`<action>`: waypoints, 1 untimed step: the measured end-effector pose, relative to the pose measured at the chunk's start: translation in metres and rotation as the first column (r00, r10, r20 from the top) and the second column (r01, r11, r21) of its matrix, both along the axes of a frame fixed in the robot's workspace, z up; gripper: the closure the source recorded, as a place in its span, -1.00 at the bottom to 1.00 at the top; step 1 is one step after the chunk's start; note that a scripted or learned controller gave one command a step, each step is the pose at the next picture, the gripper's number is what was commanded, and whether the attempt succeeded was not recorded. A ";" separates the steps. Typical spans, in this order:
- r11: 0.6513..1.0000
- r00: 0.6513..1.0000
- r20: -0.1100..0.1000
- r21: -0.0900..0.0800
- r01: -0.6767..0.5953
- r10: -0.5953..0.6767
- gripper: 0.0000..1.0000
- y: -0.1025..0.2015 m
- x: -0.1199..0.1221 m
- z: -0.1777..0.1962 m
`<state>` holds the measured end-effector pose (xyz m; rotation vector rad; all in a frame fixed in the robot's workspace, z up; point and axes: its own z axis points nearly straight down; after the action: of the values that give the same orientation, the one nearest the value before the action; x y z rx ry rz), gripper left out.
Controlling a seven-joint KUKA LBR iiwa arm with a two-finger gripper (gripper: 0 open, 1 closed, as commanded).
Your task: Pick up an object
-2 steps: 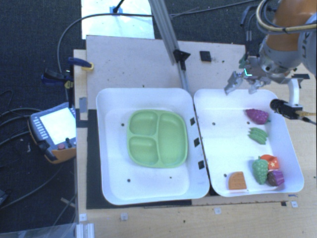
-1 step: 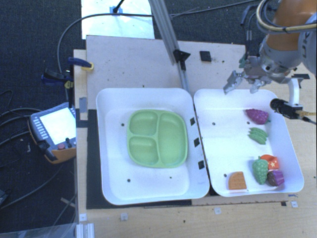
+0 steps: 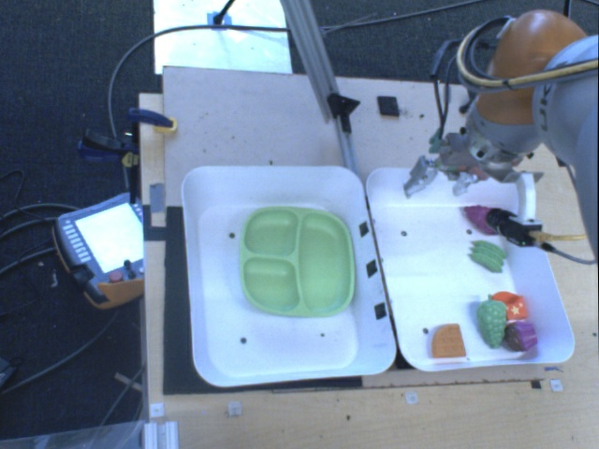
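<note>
Upper right, the gripper [image 3: 436,177] hovers with fingers spread, holding nothing; toy foods [image 3: 499,320] lie unpicked at lower right.

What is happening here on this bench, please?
A grey robot arm reaches in from the right, and its gripper hangs open over the back of the right bin, holding nothing. Small toy foods lie in that bin: a purple piece, a green one, a cluster near the front corner and an orange block. A green divided plate sits in the left bin.

Glossy green plastic plate [image 3: 298,260]
</note>
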<state>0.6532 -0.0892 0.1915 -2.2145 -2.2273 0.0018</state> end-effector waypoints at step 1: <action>1.000 1.000 0.000 0.000 0.003 -0.003 -1.00 0.002 -0.003 -0.042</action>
<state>0.6500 -0.0876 0.1493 -2.2182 -2.2241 0.0020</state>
